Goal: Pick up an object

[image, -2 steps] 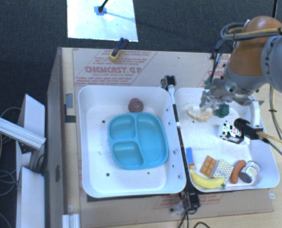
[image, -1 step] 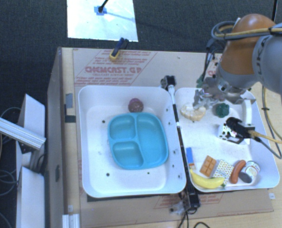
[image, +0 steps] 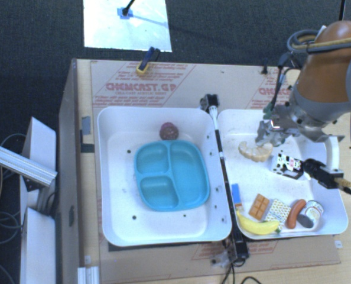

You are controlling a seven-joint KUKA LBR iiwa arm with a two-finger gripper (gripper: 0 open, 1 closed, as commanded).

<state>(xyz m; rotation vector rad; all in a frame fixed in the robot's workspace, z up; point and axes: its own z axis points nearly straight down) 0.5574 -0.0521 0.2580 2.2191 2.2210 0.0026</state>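
Seemingly poised over the pale, curved pastry-like piece [image: 256, 152], the gripper [image: 270, 136] could nudge it aside; jaw opening cannot be told.

Bright, even overhead light with soft shadows; slightly soft focus throughout.

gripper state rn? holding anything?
Gripper: cannot be told. It sits low in the right bin, just above the pale pastry; nothing visibly held.
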